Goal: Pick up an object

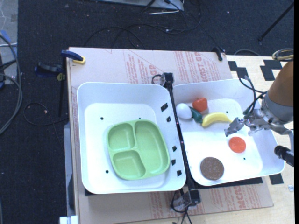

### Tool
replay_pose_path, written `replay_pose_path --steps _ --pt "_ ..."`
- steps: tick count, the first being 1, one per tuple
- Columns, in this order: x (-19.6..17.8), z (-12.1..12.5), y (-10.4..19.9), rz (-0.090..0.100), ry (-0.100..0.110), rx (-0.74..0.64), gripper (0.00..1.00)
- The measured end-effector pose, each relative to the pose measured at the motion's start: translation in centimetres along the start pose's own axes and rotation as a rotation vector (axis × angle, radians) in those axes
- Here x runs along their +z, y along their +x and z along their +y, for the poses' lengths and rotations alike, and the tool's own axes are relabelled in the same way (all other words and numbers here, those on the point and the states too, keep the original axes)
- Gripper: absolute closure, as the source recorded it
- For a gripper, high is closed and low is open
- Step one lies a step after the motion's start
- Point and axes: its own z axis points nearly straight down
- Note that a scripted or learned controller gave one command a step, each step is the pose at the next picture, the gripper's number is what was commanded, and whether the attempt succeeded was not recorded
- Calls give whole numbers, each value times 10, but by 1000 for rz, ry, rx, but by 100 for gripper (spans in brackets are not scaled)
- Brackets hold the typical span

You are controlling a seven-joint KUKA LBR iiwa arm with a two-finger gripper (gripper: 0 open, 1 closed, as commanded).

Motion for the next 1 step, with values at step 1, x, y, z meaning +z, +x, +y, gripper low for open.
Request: replay_pose_path --steps 1 --pt "44 2 -2 -5 -10 1 0"
